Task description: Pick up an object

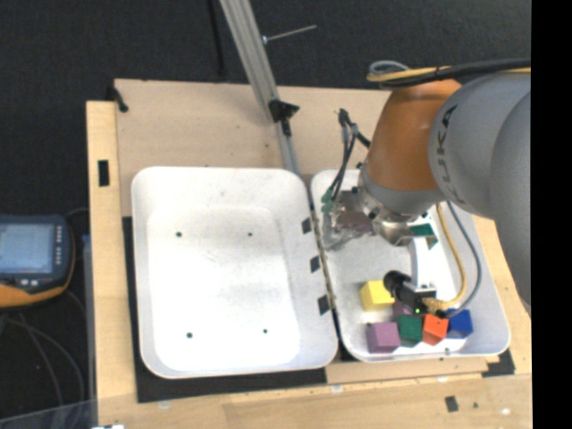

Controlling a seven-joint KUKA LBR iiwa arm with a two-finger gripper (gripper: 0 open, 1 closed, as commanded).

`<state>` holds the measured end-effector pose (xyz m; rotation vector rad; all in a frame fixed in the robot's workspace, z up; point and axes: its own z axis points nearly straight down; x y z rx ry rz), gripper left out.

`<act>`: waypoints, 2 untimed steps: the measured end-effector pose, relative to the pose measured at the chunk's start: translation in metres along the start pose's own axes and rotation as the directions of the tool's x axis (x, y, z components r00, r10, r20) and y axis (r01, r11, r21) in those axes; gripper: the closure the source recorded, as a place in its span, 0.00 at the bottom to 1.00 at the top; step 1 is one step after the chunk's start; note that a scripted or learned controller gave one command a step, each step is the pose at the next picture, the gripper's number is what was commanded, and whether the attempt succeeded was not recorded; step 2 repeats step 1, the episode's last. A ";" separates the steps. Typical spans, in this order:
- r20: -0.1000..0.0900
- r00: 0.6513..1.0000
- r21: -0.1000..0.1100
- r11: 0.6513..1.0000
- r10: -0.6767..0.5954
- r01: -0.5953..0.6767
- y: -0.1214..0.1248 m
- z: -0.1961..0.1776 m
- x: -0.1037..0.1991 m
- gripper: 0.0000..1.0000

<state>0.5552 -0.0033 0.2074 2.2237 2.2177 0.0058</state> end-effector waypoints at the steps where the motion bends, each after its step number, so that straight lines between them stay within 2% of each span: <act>1: -0.001 1.000 0.003 1.000 -0.012 0.012 0.008 0.012 0.073 1.00; 2: -0.001 1.000 0.003 1.000 -0.012 0.012 0.008 0.012 0.073 1.00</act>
